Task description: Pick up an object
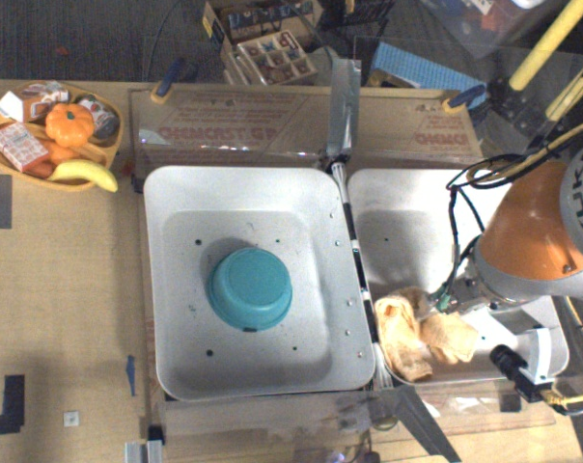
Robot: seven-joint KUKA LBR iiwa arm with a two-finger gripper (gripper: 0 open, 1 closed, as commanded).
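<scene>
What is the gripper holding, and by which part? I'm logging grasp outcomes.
Cannot be told: the arm's wrist hangs over the tan objects in the right bin, hiding any hold.

1. The bench (pixel 60 287) is a light wooden surface that runs across the lower part of the view.
2. Two shallow white bins rest on it side by side, their inner rims touching: the left bin (pixel 166 258) and the right bin (pixel 388 196).
3. A yellow bowl (pixel 2 152) sits at the bench's far left corner, well apart from the bins.
4. A sheet of cardboard (pixel 234 123) lies along the far edge of the bench, behind both bins.
5. Dark square marks (pixel 12 403) show on the bare wood at the near left.
</scene>
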